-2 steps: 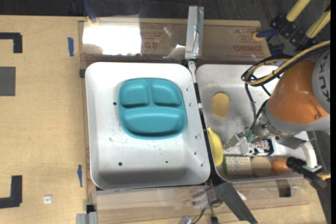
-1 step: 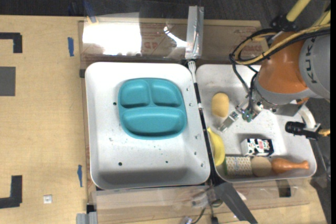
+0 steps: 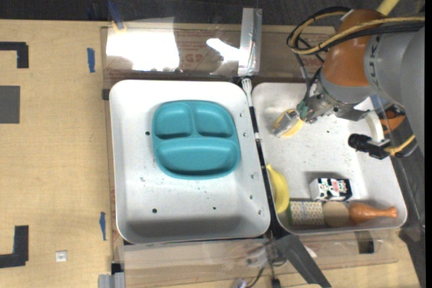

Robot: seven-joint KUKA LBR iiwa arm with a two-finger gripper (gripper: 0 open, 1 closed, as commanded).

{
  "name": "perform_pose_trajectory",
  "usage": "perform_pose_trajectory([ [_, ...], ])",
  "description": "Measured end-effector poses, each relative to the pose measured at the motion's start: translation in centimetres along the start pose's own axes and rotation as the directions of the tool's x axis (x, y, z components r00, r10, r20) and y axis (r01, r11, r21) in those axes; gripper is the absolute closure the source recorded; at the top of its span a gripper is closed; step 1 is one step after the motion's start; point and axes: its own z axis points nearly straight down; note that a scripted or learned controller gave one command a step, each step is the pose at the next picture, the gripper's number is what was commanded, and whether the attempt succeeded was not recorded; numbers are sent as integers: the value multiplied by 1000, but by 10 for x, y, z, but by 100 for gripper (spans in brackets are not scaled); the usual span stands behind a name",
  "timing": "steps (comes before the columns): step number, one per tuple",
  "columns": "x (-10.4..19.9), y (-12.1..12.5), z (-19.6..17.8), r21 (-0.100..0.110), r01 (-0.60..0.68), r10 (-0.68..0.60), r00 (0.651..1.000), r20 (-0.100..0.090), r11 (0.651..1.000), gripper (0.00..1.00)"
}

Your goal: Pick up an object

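Grey-and-orange arm reaching in from the right, hand (image 3: 305, 110) low over the upper left part of the right bin (image 3: 378, 172). Small yellow-and-white object (image 3: 286, 122) at the fingertips, lying just left of and a little below the hand. Touching or merely beside: cannot tell. Finger opening also unreadable at this slant, so grasp unconfirmed; not recorded as held.

Long axis of the small object running on a diagonal, lower left to upper right, roughly in line with the reach of the hand. Judgement: a closing across the short width wanted, hence fingers set square to that diagonal; a slight shift left and down probably needed to centre.

Outward from the hand, same bin: black-and-white patterned box (image 3: 331, 188) well below, toward the near wall. Along the near wall, a row lying left to right: speckled roll (image 3: 305, 212), tan round piece (image 3: 335, 213), orange-brown drumstick-shaped toy (image 3: 370, 212). Yellow banana-like piece (image 3: 278, 189) against the left wall, long axis running up and down the view. All of these well apart from the hand; small diagonal object by far the nearest candidate.

Further left: left bin (image 3: 128, 165) holding a teal divided plate (image 3: 196, 138), flat, near centre. Brown surface (image 3: 47, 145) beyond.
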Motion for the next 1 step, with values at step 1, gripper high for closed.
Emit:
perform_pose_trajectory([
  [1,15,-50,-28,6,171,-171,985,-5,985,0],
])
